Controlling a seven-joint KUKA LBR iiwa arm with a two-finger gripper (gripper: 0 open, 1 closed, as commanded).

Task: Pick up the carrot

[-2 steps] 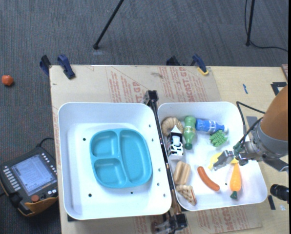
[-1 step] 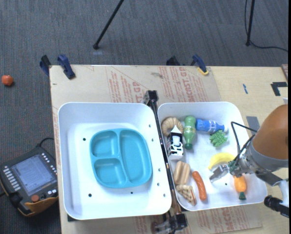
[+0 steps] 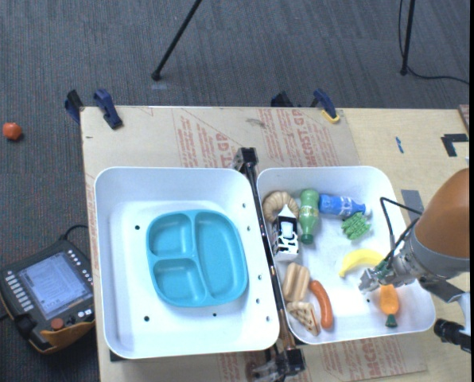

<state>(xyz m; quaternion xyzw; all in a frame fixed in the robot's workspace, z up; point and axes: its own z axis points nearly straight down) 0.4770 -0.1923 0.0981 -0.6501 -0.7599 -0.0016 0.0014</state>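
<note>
the carrot [image 3: 389,302] lies in the lower right corner of the right bin [image 3: 380,334], orange with its green stub pointing toward the bottom of the frame. the jaws [image 3: 374,278] sit just up and left of it, very near its top end, between the carrot and the banana [image 3: 358,260]; whether they are wide or narrow i cannot tell. nothing shows between them. a sausage [image 3: 323,303] lies to the carrot's left. the left bin [image 3: 110,213] on the table [image 3: 181,134] carries a blue divided plate [image 3: 196,257].
</note>
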